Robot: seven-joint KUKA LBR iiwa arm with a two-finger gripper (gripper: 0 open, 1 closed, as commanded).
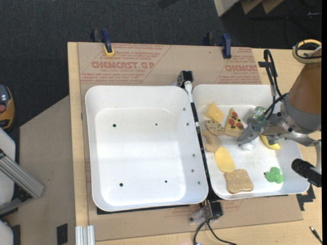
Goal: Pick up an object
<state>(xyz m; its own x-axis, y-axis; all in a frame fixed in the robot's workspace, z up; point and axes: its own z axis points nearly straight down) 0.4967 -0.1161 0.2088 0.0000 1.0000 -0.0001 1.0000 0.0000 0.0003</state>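
1. Toy food pieces lie in the right bin (225, 90), which sits just beside the left bin (102, 98) on the brown bench board (76, 137).
2. Gripper (249, 137) hangs low over the middle of the right bin, at the end of the grey arm (301, 116) that reaches in from the right with its orange band (309, 86) above the wrist. I cannot tell whether it is open or closed; its tip is a small grey blur against the bin floor.
3. Pizza slice (234, 122) lies just left of the gripper, near it; whether they touch cannot be told.
4. Yellow cheese wedge (215, 113) rests near the bin's upper left, with a tan cookie (213, 128) just below it and a beige lump (210, 142) under that.
5. Round yellow piece (225, 160) lies below the lump, and a slice of toast (239, 181) sits near the bin's front wall.
6. Green piece (274, 175) rests in the lower right corner, well apart from the toast.
7. Small yellow item (272, 143) shows partly beneath the arm's wrist.
8. Two blue clamps (107, 40) (226, 43) grip the far edge of the board.
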